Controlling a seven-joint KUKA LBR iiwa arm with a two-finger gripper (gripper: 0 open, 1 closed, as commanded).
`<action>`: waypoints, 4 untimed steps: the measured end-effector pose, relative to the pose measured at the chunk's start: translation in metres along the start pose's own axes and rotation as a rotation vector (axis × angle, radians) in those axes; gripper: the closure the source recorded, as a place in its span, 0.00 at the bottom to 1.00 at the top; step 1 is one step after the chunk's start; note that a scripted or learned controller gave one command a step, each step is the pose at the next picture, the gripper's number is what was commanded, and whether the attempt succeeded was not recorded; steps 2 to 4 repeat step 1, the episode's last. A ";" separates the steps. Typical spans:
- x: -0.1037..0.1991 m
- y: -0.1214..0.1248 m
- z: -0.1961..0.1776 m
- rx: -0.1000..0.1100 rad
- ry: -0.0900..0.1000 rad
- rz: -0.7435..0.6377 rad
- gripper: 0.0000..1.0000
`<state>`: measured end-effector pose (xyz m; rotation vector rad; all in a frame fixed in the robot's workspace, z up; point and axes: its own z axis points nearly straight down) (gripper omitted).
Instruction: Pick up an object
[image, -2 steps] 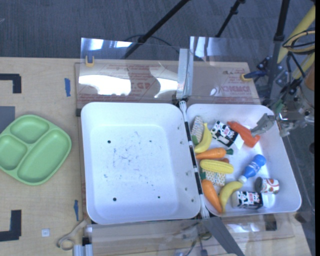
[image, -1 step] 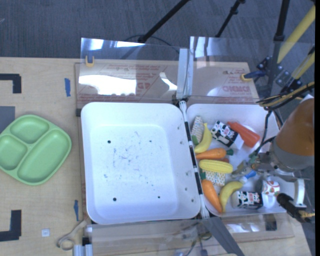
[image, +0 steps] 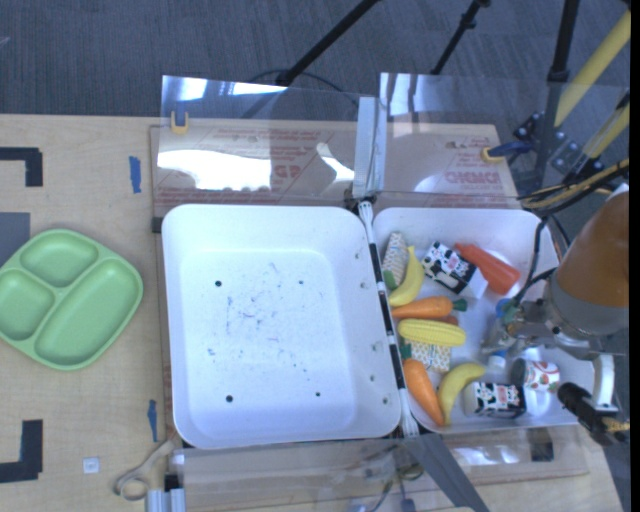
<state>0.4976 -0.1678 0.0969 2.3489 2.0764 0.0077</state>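
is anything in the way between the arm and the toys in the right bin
Nothing visible blocks it. The arm already hangs over the right bin, right side, with the toys crowded together below: bananas, carrots, a corn cob, toy cows.

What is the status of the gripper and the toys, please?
Gripper low over right white bin, fingers unclear. Nothing seen held. Yellow plastic corn cob among crowded toys.

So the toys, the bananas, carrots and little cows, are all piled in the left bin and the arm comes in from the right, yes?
Not quite. In the camera view the toys, bananas, carrots and cows, lie in the right bin, not the left bin. The arm does come in from the right, over that bin.
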 end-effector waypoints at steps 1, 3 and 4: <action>0.102 0.012 -0.137 0.009 0.001 0.050 1.00; 0.102 0.012 -0.137 0.009 0.001 0.050 1.00; 0.102 0.012 -0.137 0.009 0.001 0.050 1.00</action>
